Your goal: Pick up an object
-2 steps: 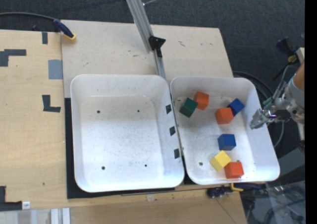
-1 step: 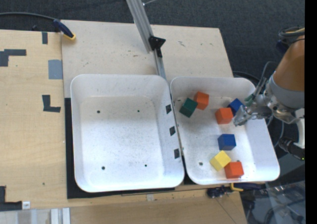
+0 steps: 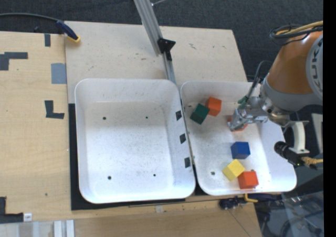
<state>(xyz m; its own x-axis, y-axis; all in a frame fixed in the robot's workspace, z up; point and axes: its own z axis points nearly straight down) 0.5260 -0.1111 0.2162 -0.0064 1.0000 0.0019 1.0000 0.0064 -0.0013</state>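
1. Five small coloured blocks are lying in the right-hand shallow white bin (image 3: 278,178), and any of them could serve as the thing to pick: an orange cube (image 3: 213,106) touching a dark green cube (image 3: 199,114) near the far left of that bin, a blue cube (image 3: 240,150) toward the middle, and a yellow cube (image 3: 233,169) touching a red-orange cube (image 3: 248,179) at the near edge.
2. Hanging over the bin just beyond the blue cube is the grey two-finger gripper (image 3: 237,122), reaching in from the right on the grey arm with its orange band (image 3: 294,68); whether it is released or clenched I cannot tell, and no block is showing in it.
3. By my reading, the approach step is under way, with nothing lifted yet.
4. Next, the move is calling for a choice of target; the blue cube is sitting nearest and apart from its neighbours, so lining up over it and descending squarely looks easiest.
5. Beside all this, the left-hand shallow white bin (image 3: 84,99) is sitting on the pale wooden bench (image 3: 31,126).
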